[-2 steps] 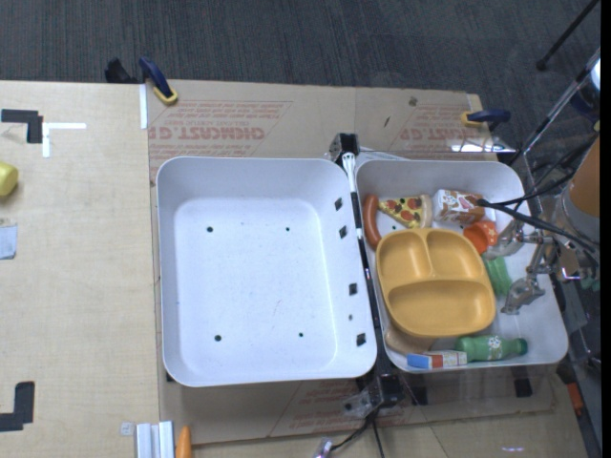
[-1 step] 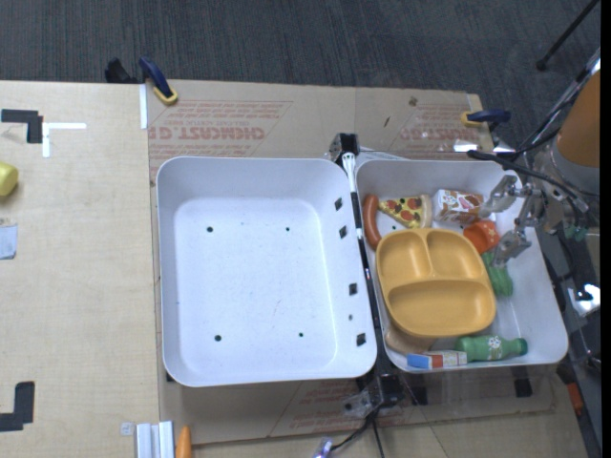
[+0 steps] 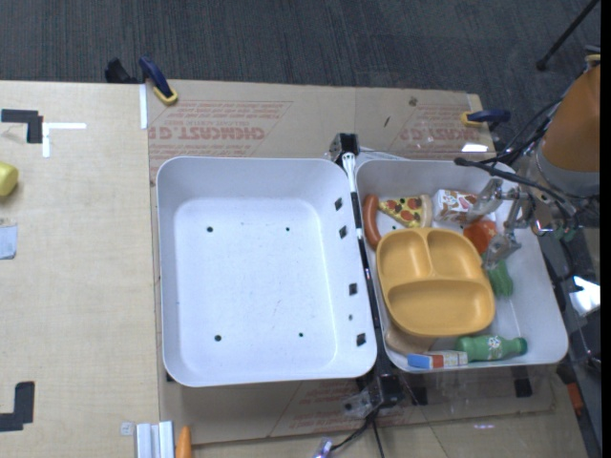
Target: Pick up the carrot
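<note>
The carrot [image 3: 481, 237] lies in the right bin [image 3: 549, 299], toward the right middle of the frame, an orange-red shape with a green top trailing down toward the lower right. You see it just right of the yellow divided plate [image 3: 434, 284], partly covered by the gripper [image 3: 504, 225].

The gripper hangs right over the carrot, metal fingers pointing down at its upper end. You cannot tell from this slanted view whether the fingers are spread or pressed together, or whether they touch the carrot at all. Judging by that, the reach looks made, but the grasp and lift are not yet shown as done; the carrot rests on the bin floor.

Around it, a pizza slice toy [image 3: 404, 210] and a red sausage [image 3: 369, 219] sit at the bin's upper left, a small packet [image 3: 456, 203] lies beside them, and a green bottle [image 3: 492, 347] lies along the lower edge.

The left bin [image 3: 172, 284] fills mid-frame. Both bins rest on cardboard [image 3: 239, 127] clamped to a pale wooden bench [image 3: 76, 284], with dark carpet [image 3: 286, 17] across the top of the frame.
</note>
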Controlling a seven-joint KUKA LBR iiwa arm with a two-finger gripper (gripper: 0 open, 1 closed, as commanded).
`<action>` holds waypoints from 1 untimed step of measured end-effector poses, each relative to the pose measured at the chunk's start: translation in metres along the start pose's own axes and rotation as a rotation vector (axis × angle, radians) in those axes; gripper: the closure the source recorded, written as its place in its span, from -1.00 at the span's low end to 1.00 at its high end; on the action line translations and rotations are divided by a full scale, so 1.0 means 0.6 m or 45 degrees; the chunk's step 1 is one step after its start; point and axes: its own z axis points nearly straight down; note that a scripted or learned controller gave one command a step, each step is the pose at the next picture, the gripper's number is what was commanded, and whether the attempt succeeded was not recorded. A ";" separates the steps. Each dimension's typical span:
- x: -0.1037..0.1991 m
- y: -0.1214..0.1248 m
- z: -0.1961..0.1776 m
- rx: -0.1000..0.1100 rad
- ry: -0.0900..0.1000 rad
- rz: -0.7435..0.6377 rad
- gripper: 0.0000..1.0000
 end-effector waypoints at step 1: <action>-0.042 -0.002 -0.058 0.001 -0.001 -0.046 -1.00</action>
